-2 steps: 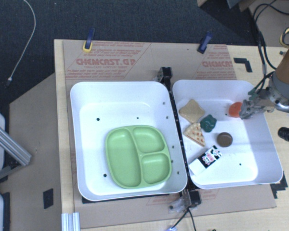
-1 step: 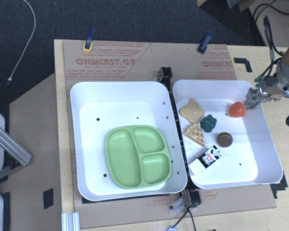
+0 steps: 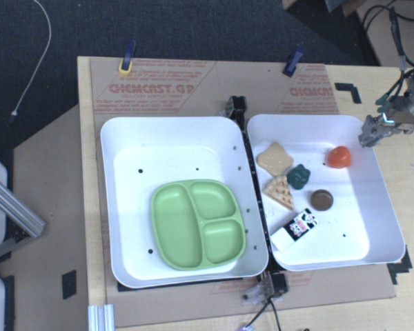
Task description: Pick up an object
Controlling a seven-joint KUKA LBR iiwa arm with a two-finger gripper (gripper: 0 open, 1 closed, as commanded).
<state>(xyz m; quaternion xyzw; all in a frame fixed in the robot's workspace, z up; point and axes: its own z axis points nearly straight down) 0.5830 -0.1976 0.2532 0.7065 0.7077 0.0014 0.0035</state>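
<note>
Camera view is looking down on the worktop [image 3: 193,81], and the pincer [image 3: 372,131] is hanging out at the far right, just over the outer rim of the right bin [image 3: 372,233] near its upper corner. Whether it is spread or closed, I cannot tell — it is small and blurred against the bin edge. Nothing is showing in its grip.

Inside that right bin the candidates are lying loose: an orange-red ball [image 3: 339,157] nearest the pincer, a dark green piece [image 3: 299,176] near the middle, a brown round piece [image 3: 322,200] below it, a tan bread-shaped slice [image 3: 274,158] and a pizza-like wedge [image 3: 280,192] towards the divider, and a black-and-white carton [image 3: 298,227] lying low down. All are resting on the bin floor.

The left bin [image 3: 124,150] is carrying a green divided plate [image 3: 196,223] and that is sitting untouched.

So, by my reading, the pick is not yet made — the arm is sitting at the edge, with the approach, the descent, the closing and the lift all left to do.
</note>
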